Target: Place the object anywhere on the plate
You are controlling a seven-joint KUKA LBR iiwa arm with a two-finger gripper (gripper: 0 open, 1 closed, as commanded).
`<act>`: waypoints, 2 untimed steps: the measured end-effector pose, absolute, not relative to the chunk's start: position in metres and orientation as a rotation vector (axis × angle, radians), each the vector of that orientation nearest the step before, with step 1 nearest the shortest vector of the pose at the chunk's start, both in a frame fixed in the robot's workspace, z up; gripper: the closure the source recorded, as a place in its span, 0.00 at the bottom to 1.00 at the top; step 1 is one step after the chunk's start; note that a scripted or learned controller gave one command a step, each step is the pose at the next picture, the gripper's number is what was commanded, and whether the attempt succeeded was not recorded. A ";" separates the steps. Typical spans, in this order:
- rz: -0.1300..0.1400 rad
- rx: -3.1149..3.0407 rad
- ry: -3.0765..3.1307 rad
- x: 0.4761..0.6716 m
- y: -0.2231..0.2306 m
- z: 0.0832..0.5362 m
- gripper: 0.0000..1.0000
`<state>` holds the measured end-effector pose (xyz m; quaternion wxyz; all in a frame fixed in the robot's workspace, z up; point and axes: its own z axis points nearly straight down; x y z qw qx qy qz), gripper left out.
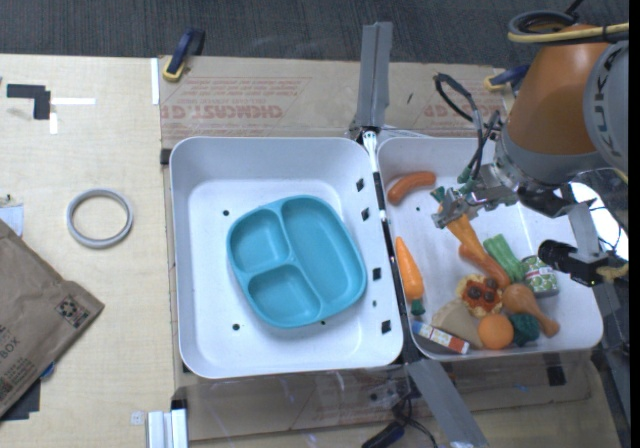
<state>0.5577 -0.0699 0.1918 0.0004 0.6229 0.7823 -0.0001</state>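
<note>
white bin (190, 236), blue three-compartment plate (296, 260)

The arm (575, 86) is cut off at the right edge; pincer (455, 204) too small to read.

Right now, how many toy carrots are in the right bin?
2. One carrot lies along the bin's left wall, beside the divider. The other carrot slants through the middle, its upper end under the gripper. The pile of toy food may hide more.
</note>
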 end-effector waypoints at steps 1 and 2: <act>-0.004 1.714 2.635 0.561 -0.009 0.191 1.00; -0.003 1.826 2.557 0.496 0.081 0.261 1.00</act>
